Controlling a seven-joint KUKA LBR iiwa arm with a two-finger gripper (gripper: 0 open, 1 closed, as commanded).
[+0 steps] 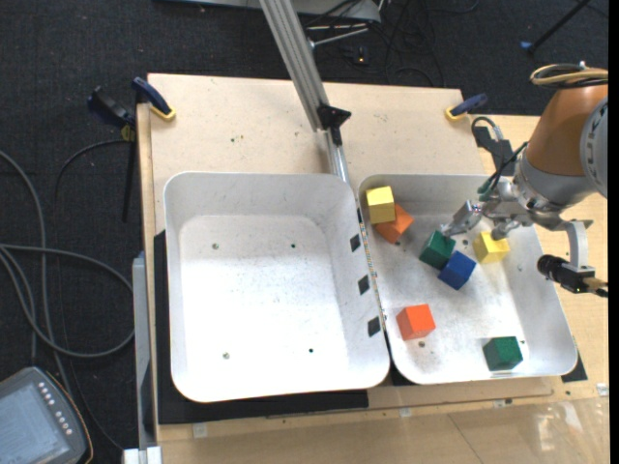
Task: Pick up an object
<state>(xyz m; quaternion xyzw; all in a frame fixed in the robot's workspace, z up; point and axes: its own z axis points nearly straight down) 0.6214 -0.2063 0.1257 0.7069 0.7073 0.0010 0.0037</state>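
Observation:
The right bin holds several small blocks. A yellow block rests against an orange one near the bin's far left corner. A green block and a blue block sit together mid-bin. Another yellow block lies just right of them. An orange block and a green block sit toward the front. My gripper hangs low over the bin's far part with its fingers spread open, just above the yellow block and right of the green one. Nothing is between the fingers.
The left bin sits beside the right one, sharing a middle wall. A slanted metal pole crosses the back of the bench. Clamps hold the bench's far corners. The arm's orange band is over the right edge.

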